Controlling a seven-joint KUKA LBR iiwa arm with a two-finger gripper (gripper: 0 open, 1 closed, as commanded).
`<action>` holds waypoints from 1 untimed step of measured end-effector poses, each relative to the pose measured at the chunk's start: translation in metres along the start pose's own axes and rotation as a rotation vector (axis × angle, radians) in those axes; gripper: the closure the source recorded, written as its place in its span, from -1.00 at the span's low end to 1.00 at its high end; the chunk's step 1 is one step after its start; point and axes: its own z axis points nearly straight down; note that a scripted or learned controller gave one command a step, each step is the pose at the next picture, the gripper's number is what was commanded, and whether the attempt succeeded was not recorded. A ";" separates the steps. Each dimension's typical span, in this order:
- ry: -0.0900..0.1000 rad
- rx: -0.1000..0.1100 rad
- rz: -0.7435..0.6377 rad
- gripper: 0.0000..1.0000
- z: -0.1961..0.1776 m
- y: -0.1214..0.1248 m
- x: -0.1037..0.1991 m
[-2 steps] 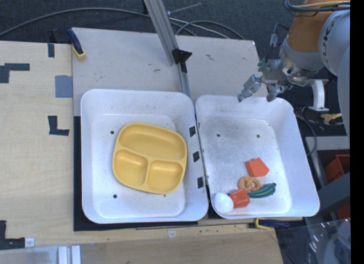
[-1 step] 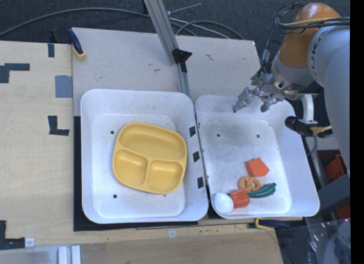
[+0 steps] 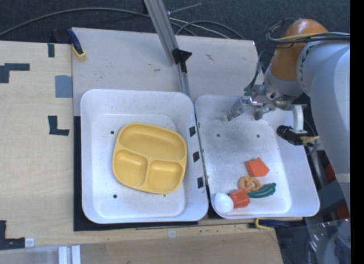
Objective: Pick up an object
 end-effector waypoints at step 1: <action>-0.001 -0.004 -0.001 1.00 -0.013 0.001 0.001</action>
